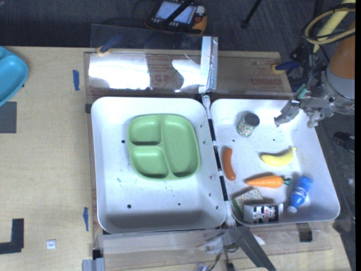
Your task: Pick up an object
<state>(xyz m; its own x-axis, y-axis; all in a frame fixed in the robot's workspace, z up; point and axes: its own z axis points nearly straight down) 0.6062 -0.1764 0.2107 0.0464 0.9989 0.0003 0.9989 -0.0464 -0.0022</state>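
Two white bins sit on the counter point(45, 151). At right frame, my gripper point(297, 112) hangs open and empty above the right bin point(327, 202), near can point(247, 123) and banana point(278, 157).

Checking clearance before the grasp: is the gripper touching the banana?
Apart. The camera view shows the gripper near the right bin's upper edge, with bare white bin floor between it and the banana.
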